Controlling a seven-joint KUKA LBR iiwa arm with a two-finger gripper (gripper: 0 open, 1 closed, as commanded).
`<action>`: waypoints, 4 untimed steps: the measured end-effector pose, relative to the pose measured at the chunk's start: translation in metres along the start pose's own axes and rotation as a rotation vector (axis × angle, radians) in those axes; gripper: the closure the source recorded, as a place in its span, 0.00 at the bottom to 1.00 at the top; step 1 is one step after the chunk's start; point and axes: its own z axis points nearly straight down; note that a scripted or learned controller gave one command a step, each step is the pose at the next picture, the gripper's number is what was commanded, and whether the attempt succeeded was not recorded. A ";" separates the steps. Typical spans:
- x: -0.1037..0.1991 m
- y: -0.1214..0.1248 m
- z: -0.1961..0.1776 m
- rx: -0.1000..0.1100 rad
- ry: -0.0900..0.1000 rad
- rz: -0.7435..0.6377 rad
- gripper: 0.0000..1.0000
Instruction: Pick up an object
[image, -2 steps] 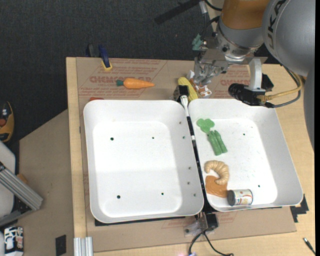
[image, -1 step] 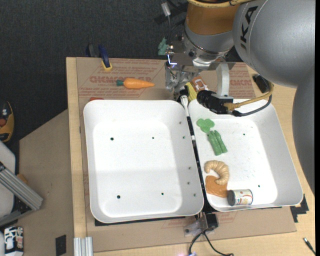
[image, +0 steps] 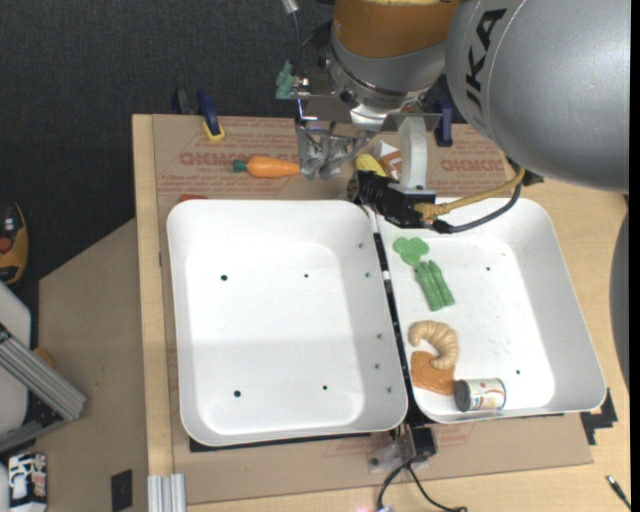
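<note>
My gripper (image: 320, 158) hangs over the cardboard just behind the back rim of the two bins, under the grey arm with its orange band. A small orange carrot with a green tip (image: 270, 167) shows right beside it on its left, its thick end meeting the gripper; whether it is gripped or lies on the cardboard I cannot tell. In the right bin (image: 560, 300) lie a green leafy toy (image: 425, 270), a tan croissant (image: 437, 338), an orange piece (image: 432, 376) and a small can on its side (image: 480, 395).
The left bin (image: 200, 330) sits beside the right one, their rims touching. A yellow object (image: 370, 161) and an orange-white item (image: 390, 155) lie behind the bins near the gripper. A black cable fitting (image: 395, 200) overhangs the right bin's back corner. Blue clamps (image: 210, 115) hold the cardboard.
</note>
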 end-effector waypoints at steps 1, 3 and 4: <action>0.040 -0.030 -0.105 -0.007 0.004 -0.001 1.00; 0.049 -0.100 -0.166 0.002 -0.002 0.003 1.00; 0.050 -0.100 -0.177 -0.001 -0.001 0.002 1.00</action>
